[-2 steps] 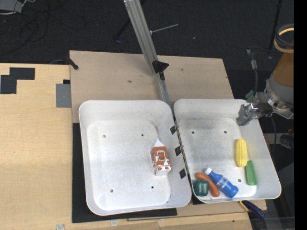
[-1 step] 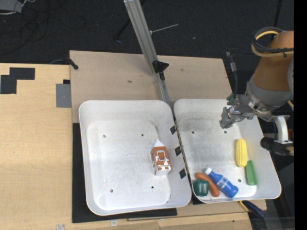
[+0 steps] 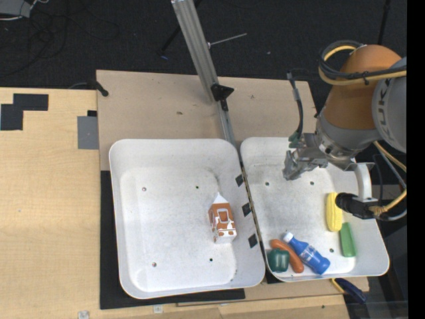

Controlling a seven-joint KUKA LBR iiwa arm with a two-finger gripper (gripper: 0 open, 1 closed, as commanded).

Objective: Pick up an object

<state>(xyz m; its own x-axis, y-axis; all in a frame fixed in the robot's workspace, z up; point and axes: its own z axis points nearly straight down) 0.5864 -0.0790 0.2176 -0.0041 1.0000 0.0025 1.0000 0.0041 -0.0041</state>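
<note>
My gripper (image 3: pixel 293 171) hangs over the upper part of the right bin (image 3: pixel 279 198), with nothing visible between its fingers. A yellow banana-shaped object (image 3: pixel 333 211) and a green stick (image 3: pixel 347 239) lie near the bin's right wall. At the bin's front lie a blue bottle (image 3: pixel 307 254), an orange carrot-like piece (image 3: pixel 288 254) and a dark green block (image 3: pixel 278 261). In the left bin (image 3: pixel 153 178), an orange-and-white carton (image 3: pixel 222 219) lies near the divider.
A slanted aluminium post (image 3: pixel 199 52) rises behind the bins. The arm's orange band and grey wrist (image 3: pixel 358 105) stand over the right bin's back right corner, with black cables trailing along its right side.
</note>
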